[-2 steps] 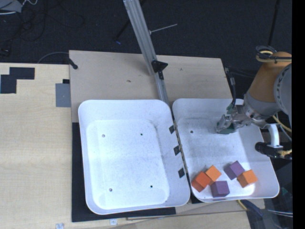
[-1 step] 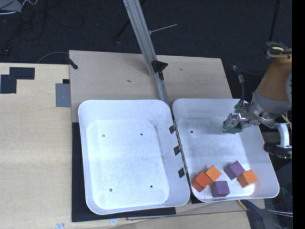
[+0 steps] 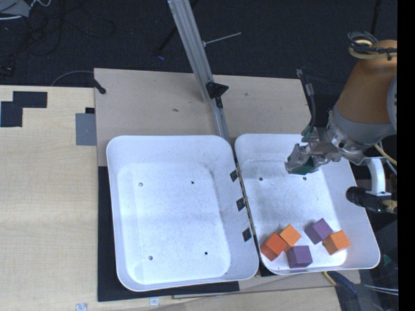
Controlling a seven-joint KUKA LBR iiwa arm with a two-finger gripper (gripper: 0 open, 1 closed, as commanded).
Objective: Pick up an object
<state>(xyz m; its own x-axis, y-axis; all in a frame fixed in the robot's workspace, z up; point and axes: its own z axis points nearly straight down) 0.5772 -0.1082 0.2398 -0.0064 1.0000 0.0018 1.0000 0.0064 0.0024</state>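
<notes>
Five blocks crowd the near corner of your right bin (image 3: 353, 193): an orange block (image 3: 274, 245) touching a lighter orange block (image 3: 290, 234), a purple block (image 3: 299, 256) just in front of them, then a second purple block (image 3: 319, 230) pressed against a third orange block (image 3: 336, 241). Beside it, the left bin (image 3: 123, 173) sits on the worktop (image 3: 45, 206). Farther back, your end effector (image 3: 303, 164) hangs over the right bin's far half, well apart from the cluster, with something green at its tip; whether it is clenched or released, you cannot tell. Risk ahead: the blocks lie so tightly that a descent could straddle two, or shove one against the bin wall and come up with nothing.
</notes>
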